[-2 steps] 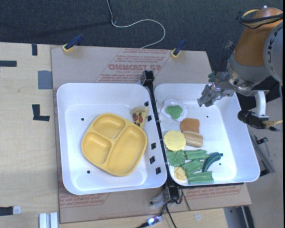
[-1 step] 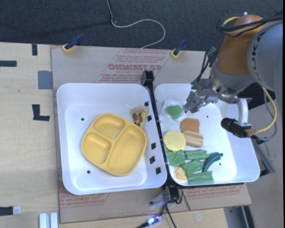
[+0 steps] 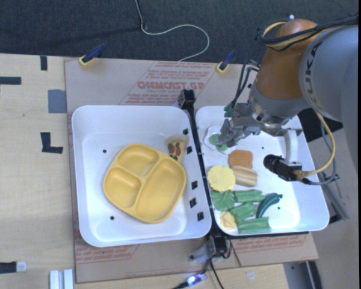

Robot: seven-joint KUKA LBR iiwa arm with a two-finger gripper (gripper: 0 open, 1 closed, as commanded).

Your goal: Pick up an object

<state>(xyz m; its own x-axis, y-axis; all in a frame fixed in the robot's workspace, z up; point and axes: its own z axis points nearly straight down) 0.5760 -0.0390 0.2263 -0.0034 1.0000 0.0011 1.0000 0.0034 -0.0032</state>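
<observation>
**Grasp attempt under way in the right bin, nothing lifted yet**

The nearest candidate I see is a small green piece of toy food, lying on the floor of the right white bin near its back left corner. My end effector sits low right beside it, but I cannot tell how its jaws stand or whether anything is caught. The other pieces lie just nearer the camera: an orange-brown block, a tan bread-like piece, a yellow ruffled disc and a cluster of green bean pods. In the left white bin rest a yellow divided plastic tray and a small yellow-and-red item. By my reading the approach is done; the closing and the lift off the worktop remain.
</observation>
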